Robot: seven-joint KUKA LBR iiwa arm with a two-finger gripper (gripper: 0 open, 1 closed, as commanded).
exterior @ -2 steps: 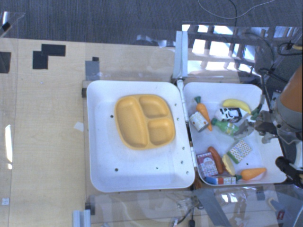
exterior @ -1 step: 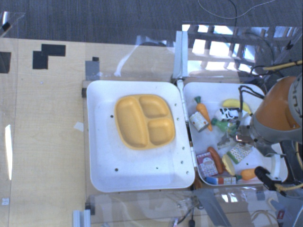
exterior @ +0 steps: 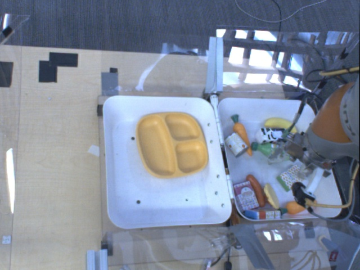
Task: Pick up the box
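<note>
- The gripper (exterior: 283, 149) was seen low over the middle of the right bin (exterior: 247, 107), but it was blurred and partly covered by the grey wrist, so whether it was apart or together could not be told.
- Nothing could be made out as held in it.
- The arm (exterior: 337, 122) was cut off at the right edge; an orange band and a black cable loop were seen on it.
- The box (exterior: 237, 144) was found at the left side of the right bin, close to the wall shared with the left bin and just below the carrot (exterior: 240, 130).
- The box was seen as a small, blocky carton, pale with an orange patch, lying tilted; its print was too small to be read.
- It lay apart from the gripper, with a green item (exterior: 260, 147) between them.
- A flat red packet (exterior: 245, 194) and a brown sausage (exterior: 256, 188) were seen side by side near the front of that bin.
- A yellow banana (exterior: 278, 122) was seen near the far wall, partly covered by the arm.
- A smooth, yellow tray (exterior: 170, 144) with three compartments was seen in the left bin (exterior: 129, 207).
</note>
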